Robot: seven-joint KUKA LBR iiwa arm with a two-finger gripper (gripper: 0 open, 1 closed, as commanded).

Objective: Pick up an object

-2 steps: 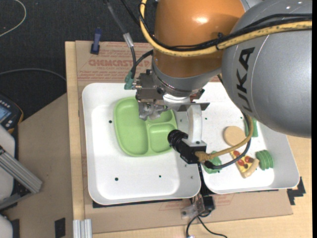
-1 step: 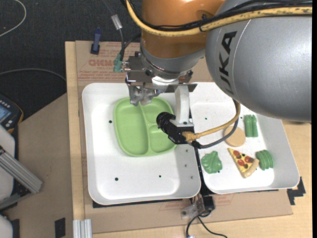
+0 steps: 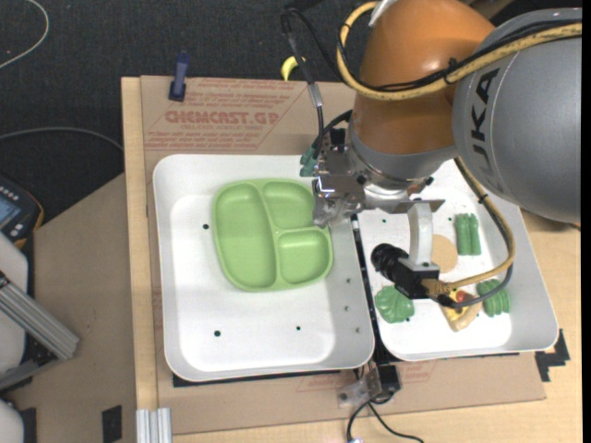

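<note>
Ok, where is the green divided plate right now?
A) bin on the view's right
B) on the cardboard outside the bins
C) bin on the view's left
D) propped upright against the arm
C: the green divided plate lies flat inside the bin on the view's left.

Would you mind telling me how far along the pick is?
Nothing is lifted yet: the plate lies flat in the left bin. In hand: the gripper sits by the plate's right rim. Left: a grasp and lift; whether it has a grip I cannot tell.
</note>
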